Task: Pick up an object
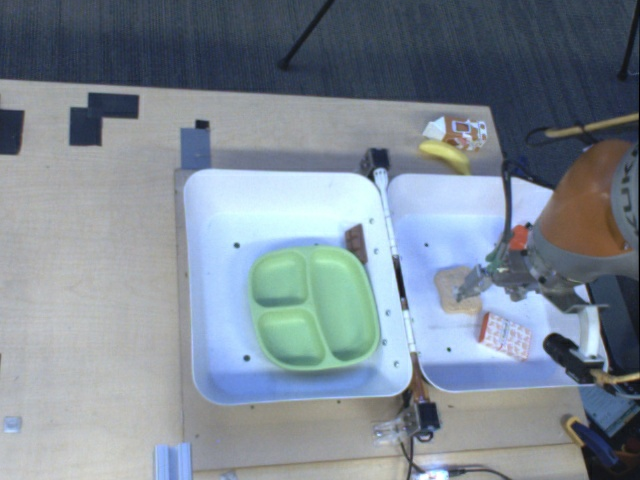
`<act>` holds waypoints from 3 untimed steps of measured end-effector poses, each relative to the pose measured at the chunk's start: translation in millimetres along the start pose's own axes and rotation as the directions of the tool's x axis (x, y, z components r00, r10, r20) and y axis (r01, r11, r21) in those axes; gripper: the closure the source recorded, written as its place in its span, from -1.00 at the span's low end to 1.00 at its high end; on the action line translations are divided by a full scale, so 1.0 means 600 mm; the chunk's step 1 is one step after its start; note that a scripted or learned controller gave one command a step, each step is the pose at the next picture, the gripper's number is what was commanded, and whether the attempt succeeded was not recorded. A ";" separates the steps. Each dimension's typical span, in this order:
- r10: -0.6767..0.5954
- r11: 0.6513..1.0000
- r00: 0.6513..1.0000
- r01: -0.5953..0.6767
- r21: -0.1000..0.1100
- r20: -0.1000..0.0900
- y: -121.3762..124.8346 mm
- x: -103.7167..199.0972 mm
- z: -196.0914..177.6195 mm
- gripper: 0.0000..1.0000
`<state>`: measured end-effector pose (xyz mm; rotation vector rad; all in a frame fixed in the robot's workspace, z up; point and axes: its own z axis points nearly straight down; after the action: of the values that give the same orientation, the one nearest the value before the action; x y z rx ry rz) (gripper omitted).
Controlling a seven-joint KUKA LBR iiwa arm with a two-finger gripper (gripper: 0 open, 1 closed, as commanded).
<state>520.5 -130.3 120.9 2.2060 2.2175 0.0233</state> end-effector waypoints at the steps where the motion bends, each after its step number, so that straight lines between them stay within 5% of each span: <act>1: -0.001 1.000 1.000 0.001 -0.003 -0.001 0.003 0.001 -0.018 1.00; 2: -0.001 1.000 1.000 0.001 -0.003 -0.001 0.003 0.001 -0.018 -1.00; 3: 0.003 1.000 1.000 -0.003 0.012 0.003 -0.037 0.057 0.056 -1.00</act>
<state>498.5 -96.0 86.8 2.2139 2.2194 0.0068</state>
